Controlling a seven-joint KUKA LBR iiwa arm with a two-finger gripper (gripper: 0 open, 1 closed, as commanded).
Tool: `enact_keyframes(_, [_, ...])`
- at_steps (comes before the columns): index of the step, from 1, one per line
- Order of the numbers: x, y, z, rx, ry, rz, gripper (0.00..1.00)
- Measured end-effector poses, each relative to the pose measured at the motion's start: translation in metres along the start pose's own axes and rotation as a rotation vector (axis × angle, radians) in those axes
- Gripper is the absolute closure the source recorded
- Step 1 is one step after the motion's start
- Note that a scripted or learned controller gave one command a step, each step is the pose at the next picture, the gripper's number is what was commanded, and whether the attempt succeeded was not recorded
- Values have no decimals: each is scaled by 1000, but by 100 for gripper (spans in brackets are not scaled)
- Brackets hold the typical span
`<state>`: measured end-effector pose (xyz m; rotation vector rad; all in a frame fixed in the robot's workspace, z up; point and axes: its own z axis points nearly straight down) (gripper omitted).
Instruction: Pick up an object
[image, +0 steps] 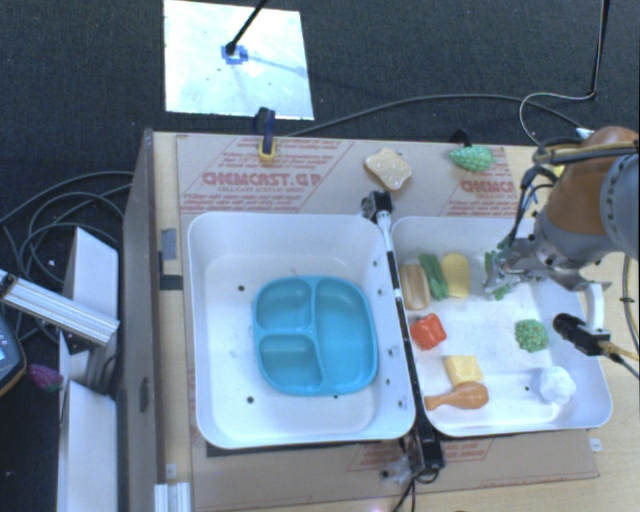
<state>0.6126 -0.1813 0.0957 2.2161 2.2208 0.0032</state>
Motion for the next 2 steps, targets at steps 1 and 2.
enact_keyframes(1, [65,-19,-120,-1,1,-2,100])
enact_keyframes(2, [116,-75,-108,3,2,-1,100])
